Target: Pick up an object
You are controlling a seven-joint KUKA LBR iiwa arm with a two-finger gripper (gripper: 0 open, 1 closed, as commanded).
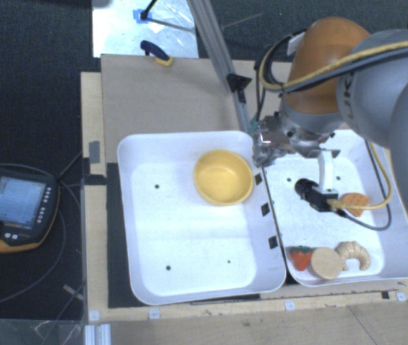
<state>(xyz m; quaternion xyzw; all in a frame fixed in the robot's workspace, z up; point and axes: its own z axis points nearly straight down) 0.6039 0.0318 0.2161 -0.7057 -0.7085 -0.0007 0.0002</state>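
White bins first: you've got two shallow ones side by side on the bench. Your left bin point(154, 264) carries one thing, a yellow bowl point(223, 177), sitting upright in its far right corner, close to the wall shared with the other bin. It's round, plain, glossy pale yellow, with nothing inside it.

Over to your right bin point(398, 261), and it's busier. Along the near edge you see a small red strawberry-like piece point(301, 258), a tan round disc point(327, 263) touching it, and a pale croissant-shaped piece point(355, 254) just beside the disc. Further back, mid-bin, an orange rounded lump point(355, 204) lies apart from those three.

Now the gripper point(264, 146): it hangs over the far end of the divide between the bins, just beside the bowl's right rim. From this angle the grey wrist covers it, so you cannot tell how wide it stands, and nothing shows as held.
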